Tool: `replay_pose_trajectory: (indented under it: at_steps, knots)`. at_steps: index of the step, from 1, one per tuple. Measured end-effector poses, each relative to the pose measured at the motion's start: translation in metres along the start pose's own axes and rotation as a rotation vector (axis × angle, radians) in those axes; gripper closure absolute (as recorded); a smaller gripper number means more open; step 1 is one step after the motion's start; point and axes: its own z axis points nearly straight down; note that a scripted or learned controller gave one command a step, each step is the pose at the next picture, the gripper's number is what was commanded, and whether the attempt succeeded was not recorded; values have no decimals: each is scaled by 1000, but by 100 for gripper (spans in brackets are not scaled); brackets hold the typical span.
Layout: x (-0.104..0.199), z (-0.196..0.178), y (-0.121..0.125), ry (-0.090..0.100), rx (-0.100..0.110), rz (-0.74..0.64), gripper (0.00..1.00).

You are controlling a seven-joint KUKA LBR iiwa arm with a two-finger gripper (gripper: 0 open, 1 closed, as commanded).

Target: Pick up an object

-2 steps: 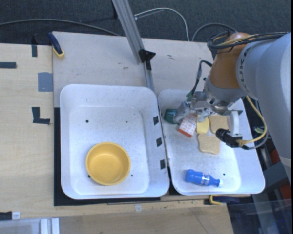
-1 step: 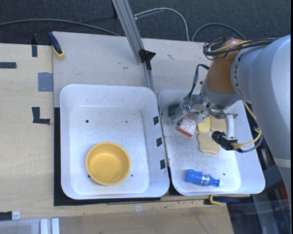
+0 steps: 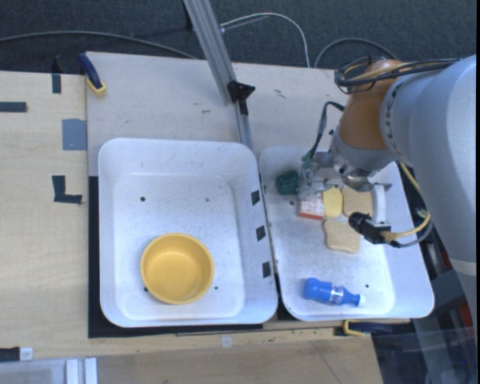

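The end effector (image 3: 314, 184) hangs low in the upper part of the right bin (image 3: 400, 294), right of centre frame; whether it is open or gripping anything I cannot tell. A dark green object (image 3: 286, 184) lies just left of it, tan pieces (image 3: 342, 234) and a red-and-white item (image 3: 310, 209) just beside. A blue bottle (image 3: 330, 292) lies near the bin's lower edge. A yellow bowl (image 3: 177, 268) sits lower left in the left bin (image 3: 184, 166)
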Motion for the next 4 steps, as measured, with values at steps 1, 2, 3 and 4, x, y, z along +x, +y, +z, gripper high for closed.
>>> replay_pose_trajectory:
  at_steps: [1, 2, 3, 4]
  knots:
    - [5, -43, 1, 5, 10, 0, 100]
    - [14, -90, 0, 5, 9, 0, 100]
    - [15, -100, 1, 5, 12, 1, 100]
    - [73, -95, 0, 6, 15, -4, 100]
